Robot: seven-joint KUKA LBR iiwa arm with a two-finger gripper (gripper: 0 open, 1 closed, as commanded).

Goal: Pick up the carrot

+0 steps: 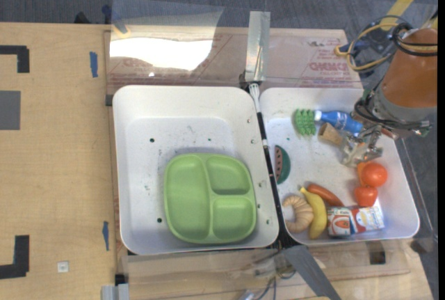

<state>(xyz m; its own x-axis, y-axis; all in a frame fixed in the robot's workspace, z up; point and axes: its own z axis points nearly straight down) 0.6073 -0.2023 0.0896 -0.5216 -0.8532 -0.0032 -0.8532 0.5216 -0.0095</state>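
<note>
Hand (363, 147) low over right bin (407, 222), near its far right side; open or closed, cannot tell. Carrot (324, 193) toward near edge, touching banana (316, 211), beside tomatoes (373, 175).

Two bins sit side by side on the surface: the left bin (132, 111) holds a divided tray (208, 198) toward its front. In the right bin (407, 211), a brush (327, 121) lies at the back, the gripper (361, 150) just before it (two tomatoes (372, 175) nearer still), and along the front lie the carrot (325, 193), a banana (316, 211) and a packet (354, 220).
</note>
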